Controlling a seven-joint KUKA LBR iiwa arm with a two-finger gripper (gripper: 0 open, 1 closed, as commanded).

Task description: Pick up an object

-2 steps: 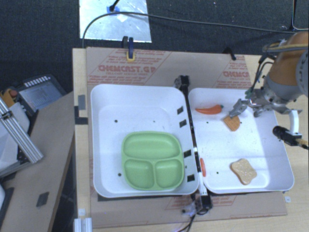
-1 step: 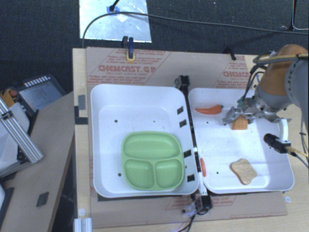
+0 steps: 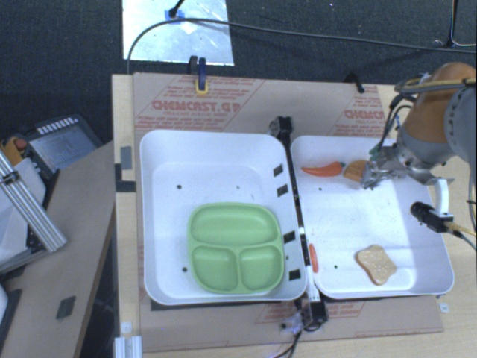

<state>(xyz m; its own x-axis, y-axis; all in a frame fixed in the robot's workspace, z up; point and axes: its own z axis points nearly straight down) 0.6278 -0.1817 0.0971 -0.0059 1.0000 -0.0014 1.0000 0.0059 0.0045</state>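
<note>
In the right bin (image 3: 425,274) an orange carrot (image 3: 322,170) lies near the far left corner. A small brown piece (image 3: 355,171) sits just right of the carrot's green end. My gripper (image 3: 370,179) hangs low at the bin's far side, right beside the brown piece and partly covering it. A tan bread slice (image 3: 375,264) lies near the front right of the same bin. A small red piece (image 3: 314,258) rests against the bin's left wall.
The left bin (image 3: 160,170) holds a green divided plate (image 3: 235,247) at its front. A black divider strip (image 3: 292,200) runs between the bins. The grey arm (image 3: 440,125) comes in over the right bin's far right corner, with a black fitting (image 3: 428,216) below it.
</note>
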